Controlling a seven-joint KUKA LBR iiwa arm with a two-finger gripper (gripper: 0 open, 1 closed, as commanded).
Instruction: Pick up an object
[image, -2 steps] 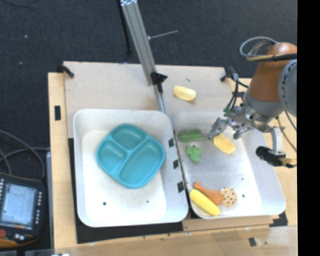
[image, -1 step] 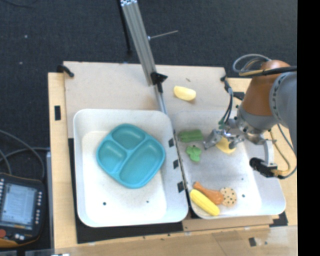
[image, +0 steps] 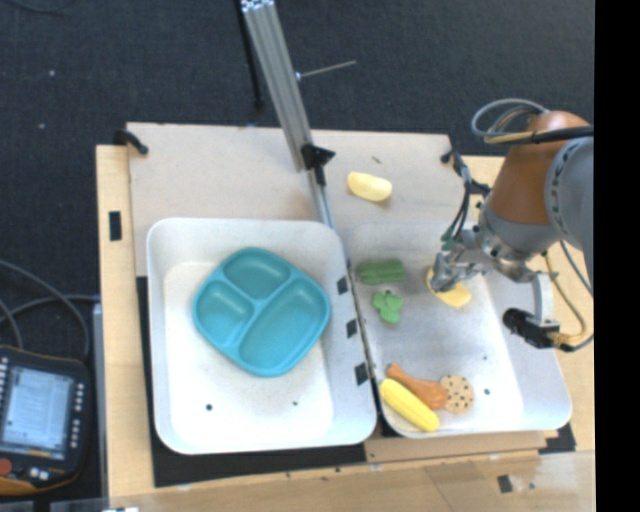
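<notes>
My gripper (image: 447, 278) hangs low in the right bin's (image: 510, 390) upper right part, directly over a small yellow object (image: 455, 296) that peeks out beneath it. A green pod-shaped toy (image: 381, 270) and a smaller green piece (image: 388, 306) lie to its left. At the bin's front lie a yellow corn cob (image: 408, 405), an orange carrot (image: 418, 388) and a round cookie (image: 457, 393).
The left bin (image: 180, 400) holds a blue sectioned plate (image: 262, 311). A yellow lemon-like toy (image: 369, 186) rests on the bench behind the bins. A slanted metal rail (image: 285, 85) rises from the divider between the bins.
</notes>
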